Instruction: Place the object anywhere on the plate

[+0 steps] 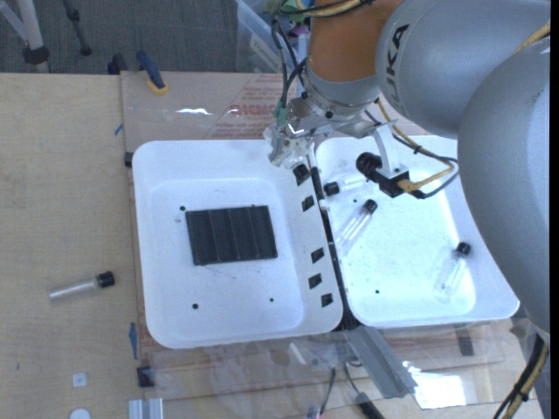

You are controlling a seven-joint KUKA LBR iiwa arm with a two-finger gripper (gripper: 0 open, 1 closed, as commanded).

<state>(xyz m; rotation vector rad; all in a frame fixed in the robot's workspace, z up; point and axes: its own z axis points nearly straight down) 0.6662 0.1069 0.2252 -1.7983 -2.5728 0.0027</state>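
Observation:
The dark ribbed rectangular plate (231, 234) lies flat in the middle of the left bin (157, 182). In the right bin (410, 304) lie clear tubes with black caps: one (354, 223) near the divider, one (452, 269) toward the right side, and a short one (336, 187) near the bin's back. My gripper (290, 147) hangs over the back edge where the two bins meet, above and right of the plate. Nothing visible hangs from it.
Another capped clear tube (79, 286) rests on the wooden bench left of the bins. The arm's grey body and orange band (349, 24) cover the upper right. A row of black tabs (314, 234) runs along the divider. A plastic crate (262, 7) stands behind.

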